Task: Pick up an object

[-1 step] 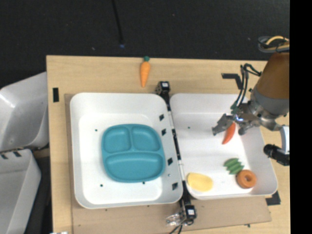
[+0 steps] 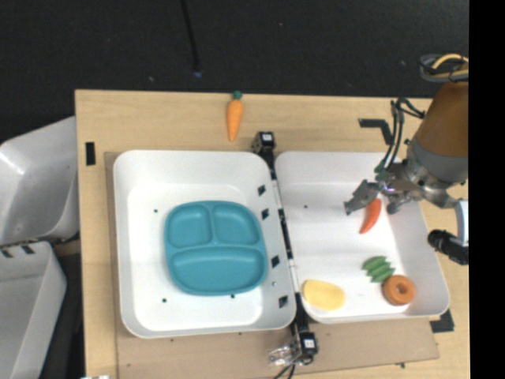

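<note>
Though spread, fingers [image 2: 377, 198] round red pepper [image 2: 369, 216].

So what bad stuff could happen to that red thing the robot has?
The red chili pepper hangs between the gripper fingers by its top end, so it might slip out and fall back into the right bin. If it drops, it could land on the green vegetable or the donut just below.

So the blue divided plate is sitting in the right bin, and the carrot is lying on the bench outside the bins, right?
Not quite. The camera view shows the blue divided plate in the left bin, not the right one. The carrot does lie on the bench outside the bins.
</note>
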